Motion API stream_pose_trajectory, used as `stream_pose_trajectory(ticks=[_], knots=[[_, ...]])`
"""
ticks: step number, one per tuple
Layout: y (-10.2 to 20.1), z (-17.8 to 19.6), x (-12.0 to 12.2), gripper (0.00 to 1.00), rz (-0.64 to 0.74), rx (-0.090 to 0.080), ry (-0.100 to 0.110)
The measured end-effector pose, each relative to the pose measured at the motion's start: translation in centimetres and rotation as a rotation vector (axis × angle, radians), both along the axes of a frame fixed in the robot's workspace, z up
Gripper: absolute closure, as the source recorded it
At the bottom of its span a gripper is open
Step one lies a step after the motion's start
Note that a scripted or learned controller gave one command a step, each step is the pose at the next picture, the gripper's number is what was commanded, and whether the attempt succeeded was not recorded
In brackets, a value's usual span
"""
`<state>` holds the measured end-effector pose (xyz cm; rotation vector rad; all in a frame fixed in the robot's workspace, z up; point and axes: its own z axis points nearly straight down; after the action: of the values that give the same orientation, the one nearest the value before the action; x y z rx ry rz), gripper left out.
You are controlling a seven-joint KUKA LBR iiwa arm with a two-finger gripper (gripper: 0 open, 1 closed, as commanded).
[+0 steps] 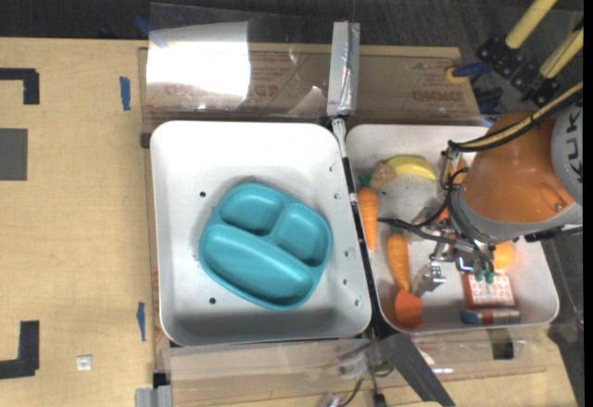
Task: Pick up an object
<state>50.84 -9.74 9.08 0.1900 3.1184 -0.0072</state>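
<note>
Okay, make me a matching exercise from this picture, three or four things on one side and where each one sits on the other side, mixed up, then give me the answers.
Things:
1. teal divided plate
2. banana
3. carrot
4. pincer

Places:
A. far end of the right bin
B. over the middle of the right bin
C. in the left bin
D. right bin, along the wall shared with the left bin

Pairs: 1-C, 2-A, 3-D, 4-B

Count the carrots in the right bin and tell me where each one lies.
2. One carrot lies along the right bin's left wall; the other carrot lies just right of it, nearer the gripper. The arm may hide more.
</note>
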Motion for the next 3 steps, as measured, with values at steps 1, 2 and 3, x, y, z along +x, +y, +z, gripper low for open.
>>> stream_pose_trajectory(ticks=[1, 2, 3], knots=[[0.1, 0.0, 1.4, 0.0, 0.042, 0.002, 0.008], [0.1, 1.2, 1.8, 1.0, 0.043, 0.0, -0.007], [-1.2, 16.4, 6.6, 1.0, 0.326, -0.001, 0.003]])
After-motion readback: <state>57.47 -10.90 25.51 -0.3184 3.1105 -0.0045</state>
